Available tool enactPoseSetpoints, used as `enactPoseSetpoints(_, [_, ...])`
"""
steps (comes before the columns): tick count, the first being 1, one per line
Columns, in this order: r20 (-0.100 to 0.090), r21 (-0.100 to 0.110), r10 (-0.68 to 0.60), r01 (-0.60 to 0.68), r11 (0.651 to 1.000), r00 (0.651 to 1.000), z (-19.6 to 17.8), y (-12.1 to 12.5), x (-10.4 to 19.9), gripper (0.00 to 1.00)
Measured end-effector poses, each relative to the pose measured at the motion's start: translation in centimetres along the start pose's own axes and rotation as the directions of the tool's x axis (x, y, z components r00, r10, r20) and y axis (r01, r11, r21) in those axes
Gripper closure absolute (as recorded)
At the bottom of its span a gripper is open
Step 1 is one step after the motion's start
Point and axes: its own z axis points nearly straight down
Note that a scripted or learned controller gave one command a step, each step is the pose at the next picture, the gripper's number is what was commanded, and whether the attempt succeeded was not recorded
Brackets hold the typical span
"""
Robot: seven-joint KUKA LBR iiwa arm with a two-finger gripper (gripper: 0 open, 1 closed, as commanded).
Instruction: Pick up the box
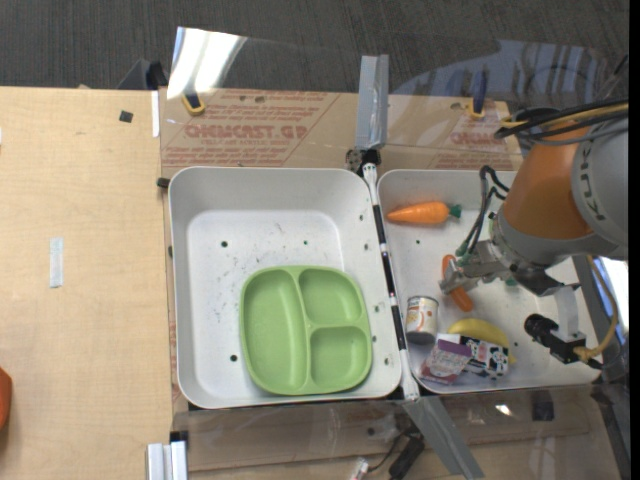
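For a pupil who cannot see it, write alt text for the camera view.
The grey and orange robot arm reaches into the right bin, its hand above a carrot, a can, a banana and the box. The left bin holds a green divided plate.

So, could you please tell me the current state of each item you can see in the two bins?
box: lying flat at the right bin's front edge, not gripped
banana: resting behind the box
can: upright near the divider
carrot: lying on its side
green tray: flat in the left bin
gripper: lowered over the right bin
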Motion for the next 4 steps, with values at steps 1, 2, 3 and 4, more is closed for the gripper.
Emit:
enactPoseSetpoints(1, [0.0,0.0,-0.001,0.001,1.0,1.0,0.0,0.0,0.0,0.0])
enactPoseSetpoints(2, [0.001,-0.002,-0.05,0.05,0.999,0.999,0.8,-0.4,0.5,0.0])
enactPoseSetpoints(3, [0.001,-0.001,-0.05,0.05,0.999,0.999,0.8,5.9,-0.1,0.0])
enactPoseSetpoints(4, [0.001,-0.002,-0.089,0.089,0.996,0.996,0.8,2.2,-0.8,0.0])
